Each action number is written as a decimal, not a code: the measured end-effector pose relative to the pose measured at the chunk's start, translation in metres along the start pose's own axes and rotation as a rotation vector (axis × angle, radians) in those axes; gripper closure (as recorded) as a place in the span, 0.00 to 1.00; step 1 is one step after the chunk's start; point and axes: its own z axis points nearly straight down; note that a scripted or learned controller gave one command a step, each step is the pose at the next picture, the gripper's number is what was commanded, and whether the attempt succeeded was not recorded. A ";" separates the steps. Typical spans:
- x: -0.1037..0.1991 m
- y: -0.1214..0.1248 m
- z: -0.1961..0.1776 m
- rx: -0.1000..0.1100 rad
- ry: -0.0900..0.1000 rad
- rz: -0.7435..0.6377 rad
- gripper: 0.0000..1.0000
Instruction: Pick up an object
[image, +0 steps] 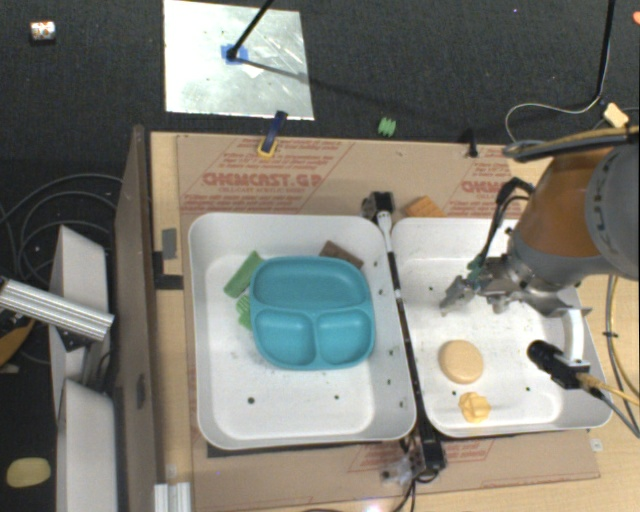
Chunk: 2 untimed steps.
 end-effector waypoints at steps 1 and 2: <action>0.000 -0.049 0.073 0.004 0.000 0.009 0.00; 0.000 -0.046 0.060 -0.001 -0.002 0.005 1.00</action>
